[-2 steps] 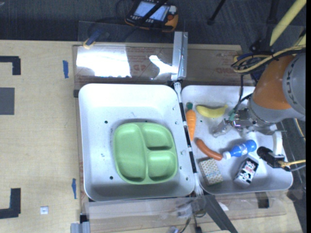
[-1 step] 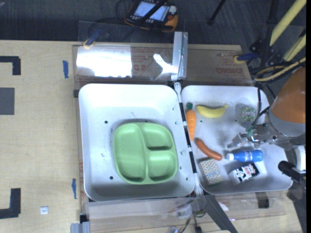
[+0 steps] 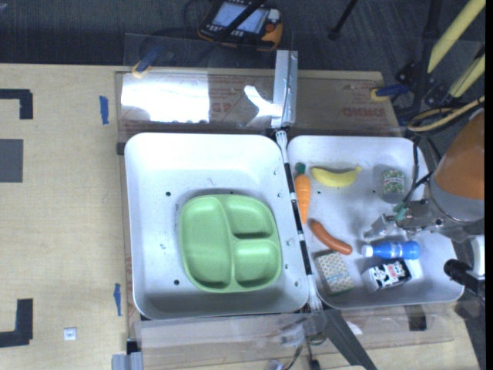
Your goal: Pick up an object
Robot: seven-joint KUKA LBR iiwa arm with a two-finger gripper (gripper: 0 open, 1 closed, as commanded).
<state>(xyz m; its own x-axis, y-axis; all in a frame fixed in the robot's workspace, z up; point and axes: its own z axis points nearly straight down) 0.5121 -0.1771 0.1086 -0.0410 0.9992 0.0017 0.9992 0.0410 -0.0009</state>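
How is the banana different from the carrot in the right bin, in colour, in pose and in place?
The banana is yellow and curved; the carrot is orange, fairly straight, with a green top. The banana lies across the view, while the carrot lies along the bin's left wall. The banana sits nearer the right bin's far wall; the carrot sits closer to its left edge. Both lie flat in that bin, close together.

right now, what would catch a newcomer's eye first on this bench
The big green divided plate lying in the left bin stands out most against the white. Next come the small things scattered in the right bin: a yellow banana near the back, a carrot along the left wall and a blue bottle. The gripper hangs just above the bottle.
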